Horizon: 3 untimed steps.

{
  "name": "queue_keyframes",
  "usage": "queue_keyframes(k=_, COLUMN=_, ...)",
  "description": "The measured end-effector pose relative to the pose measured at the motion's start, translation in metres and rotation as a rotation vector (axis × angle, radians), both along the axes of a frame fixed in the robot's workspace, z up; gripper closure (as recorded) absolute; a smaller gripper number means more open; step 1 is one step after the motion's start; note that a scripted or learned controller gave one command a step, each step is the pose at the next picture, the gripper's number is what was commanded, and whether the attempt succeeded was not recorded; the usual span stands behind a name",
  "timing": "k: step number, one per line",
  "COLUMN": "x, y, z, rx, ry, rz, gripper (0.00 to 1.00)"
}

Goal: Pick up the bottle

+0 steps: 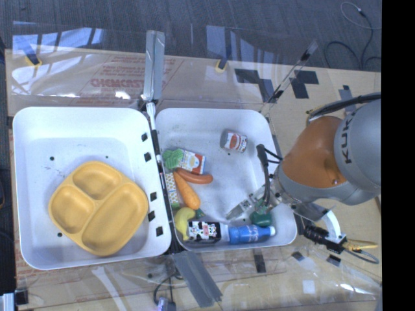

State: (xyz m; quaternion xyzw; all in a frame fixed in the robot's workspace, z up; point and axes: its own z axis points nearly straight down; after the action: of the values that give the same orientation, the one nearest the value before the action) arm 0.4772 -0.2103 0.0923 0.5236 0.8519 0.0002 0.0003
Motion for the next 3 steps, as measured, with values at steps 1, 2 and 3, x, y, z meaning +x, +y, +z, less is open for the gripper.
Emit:
queue_keyframes(k=1, x=0.0006, y=0.0004, z=0.0099, rx=0.0, ry=0.0, rz=0.005, gripper=1.0)
queue_keyframes(k=2, x=0.0006, y=0.0006, z=0.0099, rx=0.0, ry=0.0, rz=0.006, gripper=0.0)
queue_keyframes(k=3, x=0.0, y=0.007, z=0.0002, rx=0.001, ry=0.003, rz=0.235, gripper=0.0)
